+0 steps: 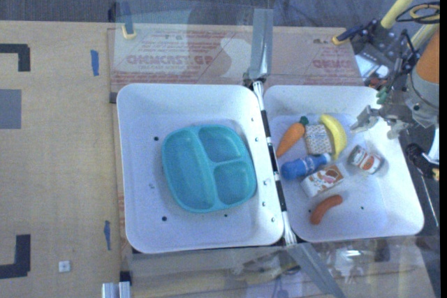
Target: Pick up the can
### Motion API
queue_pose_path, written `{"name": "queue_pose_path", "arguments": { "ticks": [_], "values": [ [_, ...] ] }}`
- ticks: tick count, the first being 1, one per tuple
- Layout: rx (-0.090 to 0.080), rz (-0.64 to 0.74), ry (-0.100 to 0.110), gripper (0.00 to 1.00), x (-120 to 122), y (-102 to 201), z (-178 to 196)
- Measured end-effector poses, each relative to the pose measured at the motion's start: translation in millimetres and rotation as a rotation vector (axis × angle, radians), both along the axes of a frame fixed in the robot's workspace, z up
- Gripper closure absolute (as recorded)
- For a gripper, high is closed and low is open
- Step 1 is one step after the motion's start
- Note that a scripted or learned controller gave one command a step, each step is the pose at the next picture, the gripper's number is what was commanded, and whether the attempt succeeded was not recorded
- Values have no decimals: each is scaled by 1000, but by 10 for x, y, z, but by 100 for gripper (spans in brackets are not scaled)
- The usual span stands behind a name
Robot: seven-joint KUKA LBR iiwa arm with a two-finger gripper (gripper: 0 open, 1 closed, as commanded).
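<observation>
The can (366, 161) is small and silvery with a red and white label. It lies on its side near the right wall of the right bin (391, 216). My gripper (376, 123) hangs just above and behind it, over the bin's far right part. It is open, with nothing between its fingers. The grey arm with its orange band (431, 59) comes in from the right edge.
Left of the can lie a yellow banana (335, 132), a carrot (290, 138), a speckled block (316, 139), a blue bottle (304, 166), a white and brown carton (323, 180) and a sausage (325, 208). The left bin (140, 115) holds a teal divided plate (208, 167).
</observation>
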State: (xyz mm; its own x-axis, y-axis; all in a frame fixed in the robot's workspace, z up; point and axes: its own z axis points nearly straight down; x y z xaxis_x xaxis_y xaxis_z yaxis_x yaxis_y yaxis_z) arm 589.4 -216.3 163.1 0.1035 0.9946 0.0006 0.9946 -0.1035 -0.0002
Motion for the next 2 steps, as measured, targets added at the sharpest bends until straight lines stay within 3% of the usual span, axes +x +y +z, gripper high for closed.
{"name": "queue_pose_path", "arguments": {
  "ticks": [1,2],
  "values": [
    [3,106,-2,0,-457,46,-693],
    [-1,103,-3,100,-459,24,-592]
  ]
}}
